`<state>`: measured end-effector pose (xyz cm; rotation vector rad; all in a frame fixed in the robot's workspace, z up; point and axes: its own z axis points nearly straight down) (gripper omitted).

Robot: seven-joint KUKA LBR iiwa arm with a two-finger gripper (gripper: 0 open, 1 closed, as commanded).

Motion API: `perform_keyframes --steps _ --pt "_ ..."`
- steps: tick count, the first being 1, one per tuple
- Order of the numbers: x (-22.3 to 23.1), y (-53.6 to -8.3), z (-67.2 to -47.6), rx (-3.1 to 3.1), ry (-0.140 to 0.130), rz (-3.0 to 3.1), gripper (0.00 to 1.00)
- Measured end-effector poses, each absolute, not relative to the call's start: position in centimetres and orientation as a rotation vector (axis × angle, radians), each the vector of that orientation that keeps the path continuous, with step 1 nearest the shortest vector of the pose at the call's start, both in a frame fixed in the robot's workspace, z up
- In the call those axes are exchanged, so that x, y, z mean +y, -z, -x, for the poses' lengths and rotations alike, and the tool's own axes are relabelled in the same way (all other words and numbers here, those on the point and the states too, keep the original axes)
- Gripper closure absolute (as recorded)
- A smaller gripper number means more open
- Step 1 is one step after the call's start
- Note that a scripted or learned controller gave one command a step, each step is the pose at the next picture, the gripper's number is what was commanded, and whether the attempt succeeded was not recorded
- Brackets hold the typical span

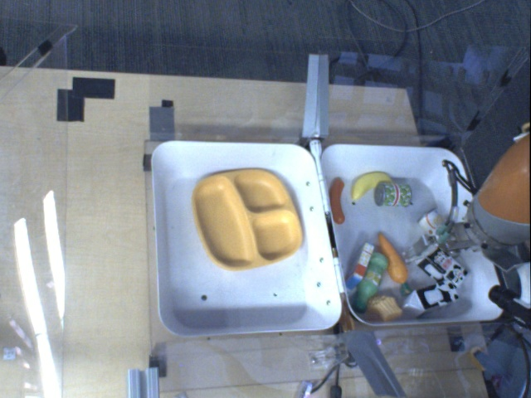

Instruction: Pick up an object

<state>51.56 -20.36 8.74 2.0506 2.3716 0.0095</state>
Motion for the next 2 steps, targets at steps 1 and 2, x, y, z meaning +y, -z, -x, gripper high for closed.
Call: perform_keyframes --steps 1,2 --pt "-20.4 -9.8 -51.9 2.367 -0.015 -2.047 1.00" --pt "-20.3 -8.9 -53.8 2.645 -0.012 -1.685 1.00"
